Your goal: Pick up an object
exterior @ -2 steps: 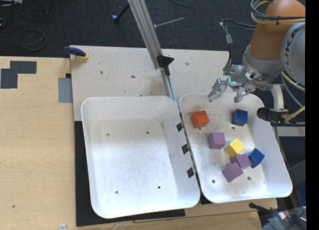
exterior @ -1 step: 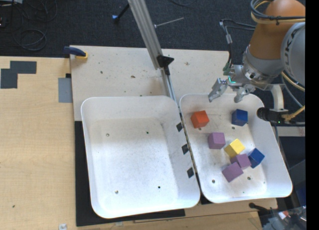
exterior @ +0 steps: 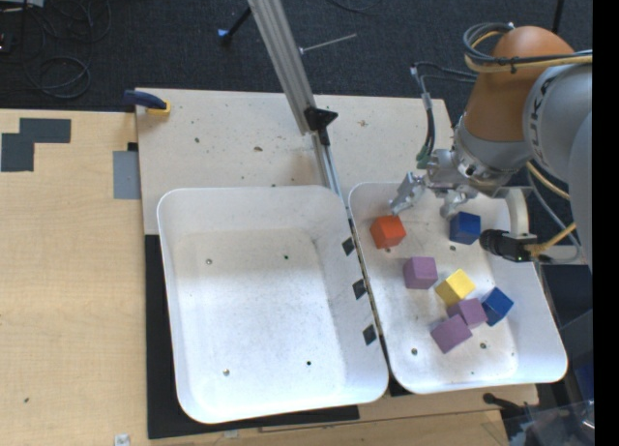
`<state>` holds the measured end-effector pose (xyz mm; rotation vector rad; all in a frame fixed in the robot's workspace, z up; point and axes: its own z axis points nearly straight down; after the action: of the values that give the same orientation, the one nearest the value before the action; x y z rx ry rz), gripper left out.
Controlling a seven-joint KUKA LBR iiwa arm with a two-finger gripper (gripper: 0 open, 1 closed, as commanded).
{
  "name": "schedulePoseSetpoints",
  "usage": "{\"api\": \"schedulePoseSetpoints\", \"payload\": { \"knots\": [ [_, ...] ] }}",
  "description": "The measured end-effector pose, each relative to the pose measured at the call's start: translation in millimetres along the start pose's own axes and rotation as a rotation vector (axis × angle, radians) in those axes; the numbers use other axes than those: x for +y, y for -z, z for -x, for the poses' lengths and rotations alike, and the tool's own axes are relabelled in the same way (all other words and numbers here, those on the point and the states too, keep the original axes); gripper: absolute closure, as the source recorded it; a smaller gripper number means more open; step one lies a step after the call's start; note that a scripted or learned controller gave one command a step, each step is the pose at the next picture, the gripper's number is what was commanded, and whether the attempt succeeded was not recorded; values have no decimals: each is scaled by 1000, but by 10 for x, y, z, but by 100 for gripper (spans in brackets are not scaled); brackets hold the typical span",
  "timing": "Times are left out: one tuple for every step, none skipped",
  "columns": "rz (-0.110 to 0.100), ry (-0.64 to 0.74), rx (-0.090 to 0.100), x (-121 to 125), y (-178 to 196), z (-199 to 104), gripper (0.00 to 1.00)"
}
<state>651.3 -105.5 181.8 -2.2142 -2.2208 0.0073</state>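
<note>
Blocks, loose, seven counted, all in the right bin (exterior: 542, 362); the left bin (exterior: 184, 241) is not part of this step.

Item 1: orange block (exterior: 388, 231), near the bin's upper left, well apart from the others, just below and left of the left fingertip.
Item 2: blue block (exterior: 465, 227), upper right, just below the right fingertip.
Item 3: purple block (exterior: 420, 272), mid-bin, standing alone.
Item 4: cluster toward the lower right: yellow block (exterior: 456, 286), small purple block (exterior: 472, 312), second blue block (exterior: 497, 305), large purple block (exterior: 450, 332). These touch or nearly touch.

Gripper (exterior: 428, 193): over the bin's upper edge, fingers spread wide, nothing between them. Its height above the bin floor is hard to judge from this slant; it appears raised, not yet down among the blocks.

Step in hand, as judged: choosing a target and lining up above it.

Handling notes:
- Best candidates are the orange block or the first blue block; each is near the fingers and has free space on two opposite faces.
- Centre the span over one block before descending; at present it straddles the gap between the two.
- Turn the wrist so the fingers meet flat faces, not corners.
- Avoid the cluster; a finger would likely land on a neighbour and push the group.
- Mind the bin wall beside the orange block.
</note>
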Motion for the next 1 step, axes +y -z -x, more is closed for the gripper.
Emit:
{"api": "schedulePoseSetpoints", "payload": {
  "knots": [
    [-3, 0, 1, -18, -620, -77, 0]
  ]
}}
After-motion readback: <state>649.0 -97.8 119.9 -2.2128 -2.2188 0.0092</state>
